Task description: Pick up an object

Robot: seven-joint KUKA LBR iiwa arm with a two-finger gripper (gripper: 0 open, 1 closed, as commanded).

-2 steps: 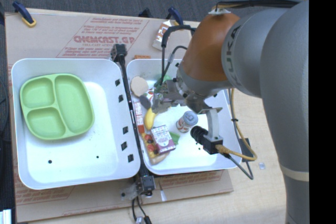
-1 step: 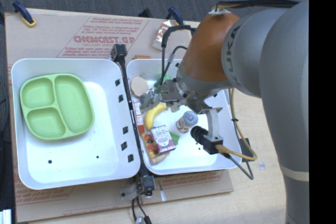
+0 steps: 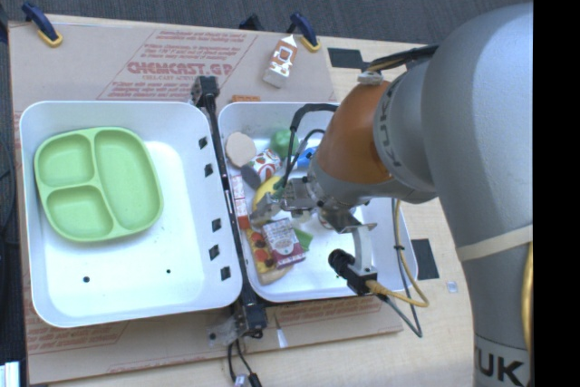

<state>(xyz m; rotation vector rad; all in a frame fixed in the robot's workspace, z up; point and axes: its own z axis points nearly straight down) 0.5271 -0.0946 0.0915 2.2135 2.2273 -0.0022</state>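
Two shallow white bins: left bin (image 3: pixel 54 285) holds one green three-compartment plastic tray (image 3: pixel 97 184), right bin (image 3: pixel 313 285) several jumbled small items under grey gripper (image 3: pixel 294 195), grip state indiscernible.

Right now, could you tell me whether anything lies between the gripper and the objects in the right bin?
Nothing visible does: the gripper is down among the cluttered objects in the right bin, with the arm's wrist above covering part of the pile.
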